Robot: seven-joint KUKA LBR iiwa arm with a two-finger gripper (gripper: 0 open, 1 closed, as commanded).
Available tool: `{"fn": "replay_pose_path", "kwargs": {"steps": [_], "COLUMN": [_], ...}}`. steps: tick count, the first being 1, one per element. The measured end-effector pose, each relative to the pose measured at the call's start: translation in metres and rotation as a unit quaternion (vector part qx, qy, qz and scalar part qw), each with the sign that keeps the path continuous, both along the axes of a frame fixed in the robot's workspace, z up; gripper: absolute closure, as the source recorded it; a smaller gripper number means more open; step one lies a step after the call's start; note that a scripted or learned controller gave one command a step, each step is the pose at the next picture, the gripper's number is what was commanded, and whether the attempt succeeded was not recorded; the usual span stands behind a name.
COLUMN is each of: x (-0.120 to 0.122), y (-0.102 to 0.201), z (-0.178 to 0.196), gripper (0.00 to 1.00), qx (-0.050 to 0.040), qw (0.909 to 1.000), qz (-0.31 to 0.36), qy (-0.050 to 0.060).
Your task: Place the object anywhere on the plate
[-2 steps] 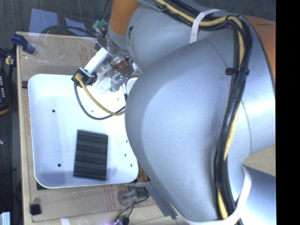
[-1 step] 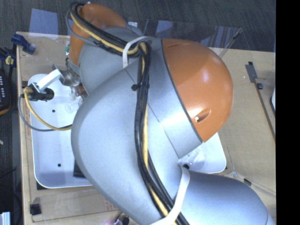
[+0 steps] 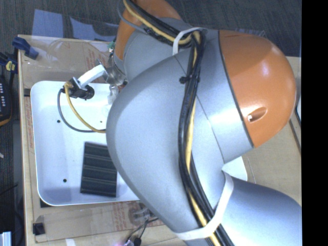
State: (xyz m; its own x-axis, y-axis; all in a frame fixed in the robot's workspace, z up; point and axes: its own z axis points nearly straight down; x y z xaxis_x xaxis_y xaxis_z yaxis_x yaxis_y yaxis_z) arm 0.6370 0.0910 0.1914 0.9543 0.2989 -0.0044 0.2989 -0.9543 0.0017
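The object (image 3: pixel 99 169), a dark rectangular block with ribs running along its length, lies flat on the floor of the white bin (image 3: pixel 51 152). It sits in the part of the bin nearest the camera, close to that near wall but with a strip of white between them. Its right edge is just beside the grey bulk of the arm (image 3: pixel 154 137), which overhangs the right part of the bin and hides everything beneath it.

Towards the far side of the bin, well apart from the object, a thin cable (image 3: pixel 72 118) of yellow and black strands hangs in a loop over the bin's floor. The loop rises to a black plug (image 3: pixel 82 91) near the bin's far wall. A short white piece (image 3: pixel 92 76) runs from the plug towards the arm's wrist.

A bundle of black and yellow cables (image 3: pixel 187 111) is strapped along the arm with white ties. The arm's orange cap (image 3: pixel 261 86) lies to the right of the bin. The desk (image 3: pixel 66 50) around the bin is a pale tan board.
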Motion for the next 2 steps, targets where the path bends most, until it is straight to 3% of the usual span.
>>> {"fn": "replay_pose_path", "kwargs": {"steps": [1,2], "x": [-0.002,-0.013], "y": [0.004,0.019], "z": [0.125,0.25], "gripper": [1.0,1.0], "qx": [0.0037,0.0016], "qw": [0.976,0.9964], "qz": [0.218,0.085], "qy": [0.0,-0.002]}}
